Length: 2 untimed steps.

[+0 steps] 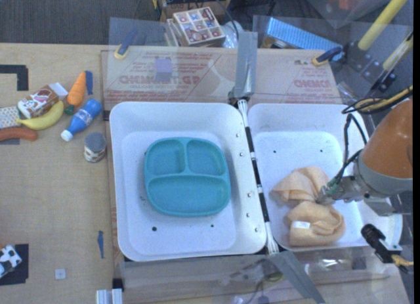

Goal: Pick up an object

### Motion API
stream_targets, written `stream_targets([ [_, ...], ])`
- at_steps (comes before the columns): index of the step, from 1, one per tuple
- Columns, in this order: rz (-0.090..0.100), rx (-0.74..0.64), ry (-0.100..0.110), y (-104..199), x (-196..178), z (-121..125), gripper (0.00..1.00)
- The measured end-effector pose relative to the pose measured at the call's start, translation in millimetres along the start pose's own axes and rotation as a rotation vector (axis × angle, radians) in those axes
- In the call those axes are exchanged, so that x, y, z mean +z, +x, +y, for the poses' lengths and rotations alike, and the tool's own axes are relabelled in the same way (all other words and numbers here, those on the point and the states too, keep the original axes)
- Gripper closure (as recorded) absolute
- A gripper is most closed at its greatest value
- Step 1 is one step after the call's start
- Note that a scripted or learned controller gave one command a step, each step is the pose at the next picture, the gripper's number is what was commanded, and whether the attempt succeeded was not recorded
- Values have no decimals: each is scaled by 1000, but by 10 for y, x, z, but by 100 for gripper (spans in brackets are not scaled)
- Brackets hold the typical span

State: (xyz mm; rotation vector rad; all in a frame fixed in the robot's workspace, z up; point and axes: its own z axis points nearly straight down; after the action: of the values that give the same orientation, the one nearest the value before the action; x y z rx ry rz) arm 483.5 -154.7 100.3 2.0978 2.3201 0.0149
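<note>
A crumpled tan cloth (307, 205) lies in the right bin (292, 142), toward its front. My gripper (326, 195) comes in from the right and is down on the cloth, its tip pressed into the fold between the cloth's upper and lower lumps. The arm's grey wrist and orange band (391, 152) stand over the bin's right side. A teal divided plate (187, 175) rests flat in the middle of the left bin (131, 132).
On the bench to the left lie a banana (41, 119), a carrot (78, 88), a small blue bottle (81, 119) and a can (95, 146). Clear panels and boxes stand behind the bins.
</note>
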Motion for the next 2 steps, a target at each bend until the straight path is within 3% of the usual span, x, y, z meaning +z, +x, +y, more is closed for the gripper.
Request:
stream_targets([
  [1,0,0,0,-2,-1,0,0],
  [2,0,234,7,-157,115,369,0],
])
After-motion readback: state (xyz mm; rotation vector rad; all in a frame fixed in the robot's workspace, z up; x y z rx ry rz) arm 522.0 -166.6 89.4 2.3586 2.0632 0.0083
